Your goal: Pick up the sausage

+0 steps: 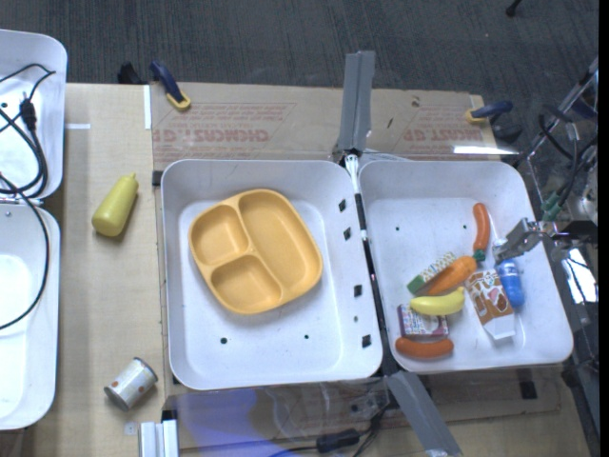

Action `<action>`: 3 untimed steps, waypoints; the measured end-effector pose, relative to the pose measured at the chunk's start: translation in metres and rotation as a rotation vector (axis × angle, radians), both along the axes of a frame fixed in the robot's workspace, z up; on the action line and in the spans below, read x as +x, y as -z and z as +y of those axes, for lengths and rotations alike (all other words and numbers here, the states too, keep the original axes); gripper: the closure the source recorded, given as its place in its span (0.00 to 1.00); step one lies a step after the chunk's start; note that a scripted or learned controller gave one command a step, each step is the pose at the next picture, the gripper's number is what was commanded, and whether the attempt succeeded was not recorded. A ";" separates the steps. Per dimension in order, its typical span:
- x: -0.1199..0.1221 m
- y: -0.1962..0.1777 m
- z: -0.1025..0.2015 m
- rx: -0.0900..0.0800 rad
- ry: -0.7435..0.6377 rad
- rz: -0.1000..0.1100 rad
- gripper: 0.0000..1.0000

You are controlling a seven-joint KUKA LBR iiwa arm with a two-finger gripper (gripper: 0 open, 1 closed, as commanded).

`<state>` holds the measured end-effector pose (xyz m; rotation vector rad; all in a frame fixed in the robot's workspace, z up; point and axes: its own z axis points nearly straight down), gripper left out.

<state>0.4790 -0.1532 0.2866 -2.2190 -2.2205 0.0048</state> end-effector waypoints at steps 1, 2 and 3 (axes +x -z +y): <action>0.013 0.063 0.010 0.001 -0.052 0.000 0.00; 0.021 0.016 -0.053 -0.001 0.033 -0.002 0.00; 0.095 0.077 -0.057 -0.001 0.040 -0.002 0.00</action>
